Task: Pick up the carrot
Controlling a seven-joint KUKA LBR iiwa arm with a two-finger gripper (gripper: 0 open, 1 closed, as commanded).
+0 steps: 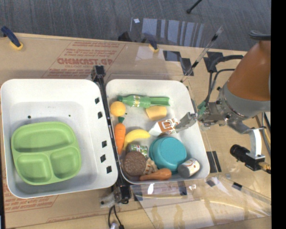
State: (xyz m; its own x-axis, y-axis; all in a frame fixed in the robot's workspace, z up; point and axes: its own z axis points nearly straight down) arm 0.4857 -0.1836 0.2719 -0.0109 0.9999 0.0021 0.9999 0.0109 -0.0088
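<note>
The carrot (120, 134) is orange with a short green top. It lies lengthwise along the left wall of the right bin (183, 90), green end toward the back, between a yellow lemon (117, 109) and a banana (136, 136). My gripper (186, 120) reaches in from the right, over the bin's right side beside a small orange-and-white box (167, 125). It is well to the right of the carrot and apart from it. The orange band of the arm (251, 70) sits outside the bin at the right.
The right bin also holds a green bottle (144, 100), a yellow wedge (156, 112), a teal bowl (168, 152), a brown cookie (134, 163), a sausage (155, 175) and a small can (188, 167). A green divided plate (45, 151) lies in the left bin (19, 92).
</note>
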